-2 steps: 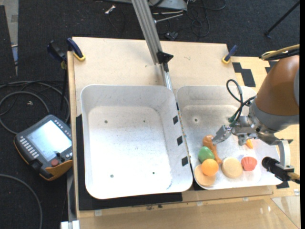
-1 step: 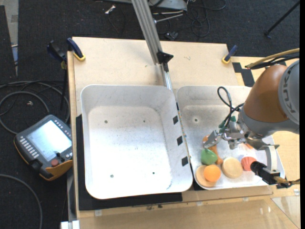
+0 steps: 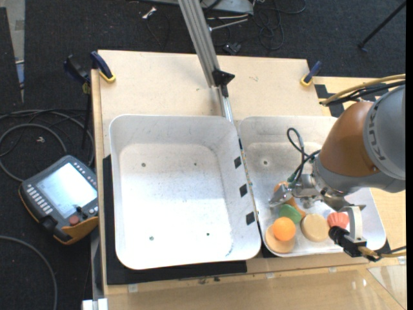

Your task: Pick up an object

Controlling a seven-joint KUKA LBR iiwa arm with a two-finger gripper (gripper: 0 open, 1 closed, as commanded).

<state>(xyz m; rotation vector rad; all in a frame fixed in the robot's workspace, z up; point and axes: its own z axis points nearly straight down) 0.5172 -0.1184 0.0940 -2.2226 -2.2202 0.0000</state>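
Several small objects lay clustered at the near end of the right bin [image 3: 258, 141]: an orange ball [image 3: 283, 229], a tan round disc [image 3: 315, 227] just beside it, a red piece [image 3: 337, 220] further right, and a green object [image 3: 292, 213] just behind the ball. Tool [image 3: 290, 196]: positioned low over this cluster, directly above the green object, with the orange ball just nearer the camera; whether it was spread or pressed together could not be told, and nothing was seen pinched in it. Judgement: the green object lay closest beneath the tool, making it the likeliest target. Left bin [image 3: 129, 134]: white, shallow, alongside. Counter [image 3: 161, 82]: pale wood, with yellow clamps [image 3: 106, 75] at the far corners.
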